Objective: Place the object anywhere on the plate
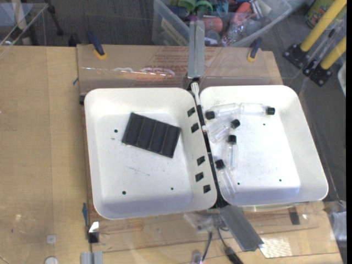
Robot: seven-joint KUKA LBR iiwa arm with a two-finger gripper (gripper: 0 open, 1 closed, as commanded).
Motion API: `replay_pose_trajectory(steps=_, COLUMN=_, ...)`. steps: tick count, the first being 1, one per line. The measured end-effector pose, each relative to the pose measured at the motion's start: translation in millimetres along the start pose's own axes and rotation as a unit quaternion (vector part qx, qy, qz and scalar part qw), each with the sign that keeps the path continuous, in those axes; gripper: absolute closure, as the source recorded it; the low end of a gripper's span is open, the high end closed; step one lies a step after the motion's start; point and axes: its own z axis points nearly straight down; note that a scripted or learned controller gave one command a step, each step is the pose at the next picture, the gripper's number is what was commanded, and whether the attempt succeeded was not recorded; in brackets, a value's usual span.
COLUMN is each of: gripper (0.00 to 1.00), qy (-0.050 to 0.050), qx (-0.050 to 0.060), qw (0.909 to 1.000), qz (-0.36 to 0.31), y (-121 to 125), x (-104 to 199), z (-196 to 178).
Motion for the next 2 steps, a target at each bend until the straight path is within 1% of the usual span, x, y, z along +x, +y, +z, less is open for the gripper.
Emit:
replay_pose_trajectory(steps=1, gripper=0.0, qy=0.0, qx=0.0, qw=1.0, qz=0.0, y=0.0, x=0.0, z=0.0)
replay_pose_trajectory(steps=2, gripper=1.0, qy=0.0, qx=0.0, qw=1.0, qz=-0.001, y=0.1, x=0.8, z=-9.8)
